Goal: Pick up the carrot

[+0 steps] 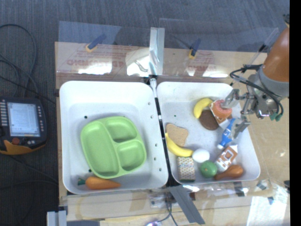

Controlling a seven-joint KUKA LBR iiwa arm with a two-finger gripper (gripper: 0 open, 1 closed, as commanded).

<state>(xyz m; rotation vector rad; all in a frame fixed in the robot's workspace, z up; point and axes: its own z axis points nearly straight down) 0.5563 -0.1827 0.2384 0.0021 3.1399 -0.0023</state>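
bins: 2 (pixel 70 126) | green tray: 1 (pixel 113 146) | carrot: 1 (pixel 99 183) | bananas: 2 (pixel 202 106)

Dark grey-blue carpet (pixel 141 4) all around, a pale wood bench (pixel 70 55) in the middle with shiny clear plastic sheeting (pixel 89 32) clipped along its far edge and catching glare, black cables (pixel 28 36) trailing over the floor at left.
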